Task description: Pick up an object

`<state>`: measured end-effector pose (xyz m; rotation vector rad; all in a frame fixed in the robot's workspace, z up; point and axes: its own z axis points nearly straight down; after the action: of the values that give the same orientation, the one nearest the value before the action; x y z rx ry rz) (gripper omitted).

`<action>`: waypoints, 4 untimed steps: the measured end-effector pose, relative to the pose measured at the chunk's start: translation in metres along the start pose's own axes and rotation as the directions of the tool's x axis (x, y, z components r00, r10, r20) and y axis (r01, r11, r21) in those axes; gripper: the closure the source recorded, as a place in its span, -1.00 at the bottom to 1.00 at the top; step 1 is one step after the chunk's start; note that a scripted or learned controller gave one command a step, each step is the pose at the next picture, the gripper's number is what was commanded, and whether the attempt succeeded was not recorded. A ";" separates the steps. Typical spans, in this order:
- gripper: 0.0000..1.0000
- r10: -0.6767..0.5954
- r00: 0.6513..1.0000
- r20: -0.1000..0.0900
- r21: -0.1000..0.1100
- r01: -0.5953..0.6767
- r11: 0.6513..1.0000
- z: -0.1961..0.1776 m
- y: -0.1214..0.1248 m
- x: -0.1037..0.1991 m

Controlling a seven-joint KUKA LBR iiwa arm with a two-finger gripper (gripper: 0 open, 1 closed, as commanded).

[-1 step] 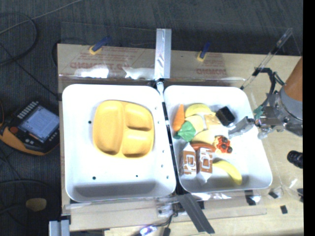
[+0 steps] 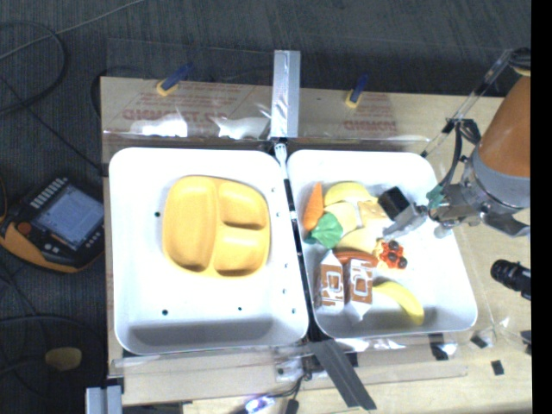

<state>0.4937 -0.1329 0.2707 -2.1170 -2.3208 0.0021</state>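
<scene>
Within left bin (image 2: 138,266): one yellow tray (image 2: 216,224). Right bin (image 2: 447,274): one carrot (image 2: 314,207), one banana (image 2: 402,299), seemingly two brown cartons (image 2: 332,285); jaws' grip unreadable.

- The left bin (image 2: 129,317) and the right bin (image 2: 453,304) were plain white.
- The divided tray (image 2: 216,222) was a warm yellow all over.
- The carrot (image 2: 313,207) was orange, and the crumpled thing (image 2: 328,228) beside it was green.
- The banana (image 2: 401,298) was yellow.
- The two cartons (image 2: 345,285) were brown with white printed patches.
- The small berries (image 2: 392,253) were red with dark spots.
- The tabletop (image 2: 414,110) was pale tan.
- The arm (image 2: 517,136) was grey with an orange band.
- The handset (image 2: 60,222) on the dark grey floor (image 2: 52,102) was orange and black with a blue-grey screen.
</scene>
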 end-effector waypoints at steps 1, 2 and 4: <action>-1.00 -0.029 1.000 -0.002 0.000 0.029 1.000 0.138 0.028 0.033; -1.00 -0.122 0.992 0.016 -0.049 0.123 0.991 0.156 0.094 0.022; -1.00 -0.232 0.973 0.008 -0.009 0.232 0.973 0.182 0.148 0.016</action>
<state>0.6398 -0.1038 0.0889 -1.8384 -2.5612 -0.0015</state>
